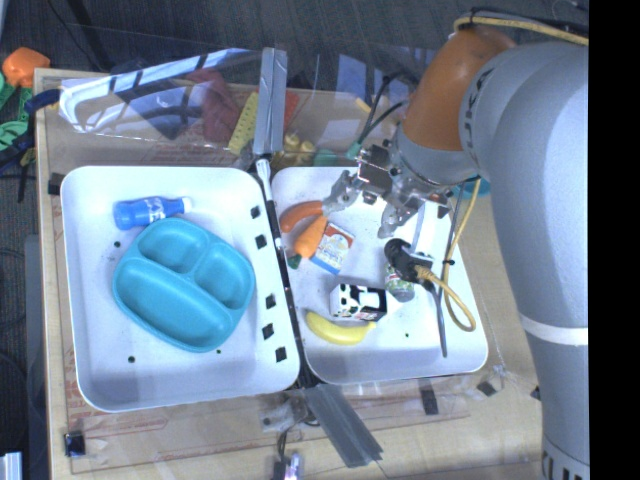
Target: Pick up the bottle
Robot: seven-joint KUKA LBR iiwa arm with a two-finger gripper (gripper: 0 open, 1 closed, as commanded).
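A blue bottle [150, 209] with a white label lies on its side at the back of the left bin [90, 368], just behind a blue divided plate [185, 283]. My gripper [368, 206] hangs over the back of the right bin [460, 343], far to the right of the bottle. Its fingers [340, 196] are spread open with nothing between them.
The right bin holds an orange carrot-like piece [303, 222], a small carton [332, 247], a black and white item [358, 302] and a banana [338, 329]. A yellow cable [458, 303] loops down from the wrist. Clutter lies behind both bins.
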